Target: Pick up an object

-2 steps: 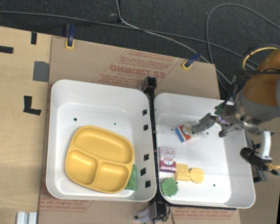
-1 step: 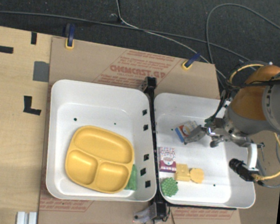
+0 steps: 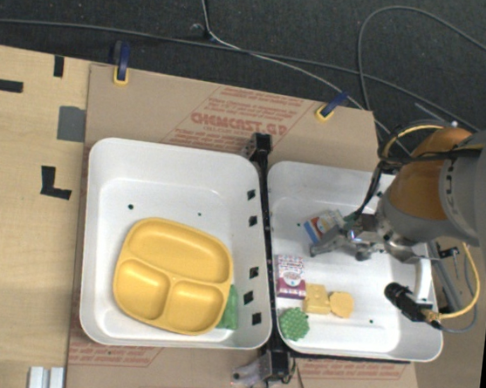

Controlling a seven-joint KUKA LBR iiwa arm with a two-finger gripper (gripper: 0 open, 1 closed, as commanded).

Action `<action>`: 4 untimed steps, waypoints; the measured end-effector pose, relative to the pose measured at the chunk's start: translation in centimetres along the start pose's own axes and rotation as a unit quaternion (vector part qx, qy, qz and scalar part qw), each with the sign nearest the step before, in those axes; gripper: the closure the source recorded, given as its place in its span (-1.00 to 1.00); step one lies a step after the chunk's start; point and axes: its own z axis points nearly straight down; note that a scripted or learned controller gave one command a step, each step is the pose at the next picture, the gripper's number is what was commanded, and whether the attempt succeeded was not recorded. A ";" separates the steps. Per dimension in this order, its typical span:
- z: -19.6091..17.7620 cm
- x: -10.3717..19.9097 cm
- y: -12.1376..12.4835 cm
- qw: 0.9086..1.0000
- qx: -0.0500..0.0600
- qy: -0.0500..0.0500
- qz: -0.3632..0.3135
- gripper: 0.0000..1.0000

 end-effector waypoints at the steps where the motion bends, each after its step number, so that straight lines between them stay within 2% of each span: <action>1: -1.3 -0.1 0.1 1.000 -0.002 -0.001 0.000 1.00; 2: -7.0 -1.0 0.1 1.000 -0.002 0.000 0.001 1.00; 3: -12.0 -1.5 1.1 1.000 -0.002 0.000 0.000 1.00; 4: -16.8 -0.8 0.7 1.000 -0.002 0.000 0.000 1.00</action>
